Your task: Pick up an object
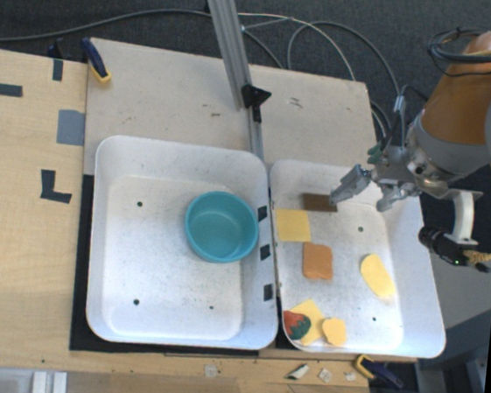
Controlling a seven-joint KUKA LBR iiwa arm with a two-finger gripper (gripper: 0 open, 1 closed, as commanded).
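The gripper (371, 191) hung over the far end of the right bin (414, 338), its 2 fingers spread apart with nothing between them. One finger reached down-left toward a small brown block (319, 203) lying near the bin's far wall; whether it touched the block could not be told. The arm (468, 102) leaned in from the right, probably so the wrist could tip the fingers over that far corner.

The likely targets all lay in the right bin. A yellow square slice (293, 226) sat just below the brown block, near the wall shared with the other bin. An orange-brown toast-like piece (317, 262) lay toward the middle, a yellow oval piece (378, 276) to its right, well apart from it. At the near end, a yellow piece with red and green on it (303, 321) sat just beside a small orange-yellow piece (334, 332). None was lifted, so the pick was judged not yet made.

The left bin (116, 247) held a teal bowl (221, 225), upright, right of its centre.

Both white bins were speckled with dark flecks and sat side by side on a pale board (169, 94) over a wooden bench (15, 209) marked with grey tape. A metal pole (232, 44) rose from the board behind the bins, and cables (333, 43) trailed across the dark floor beyond.
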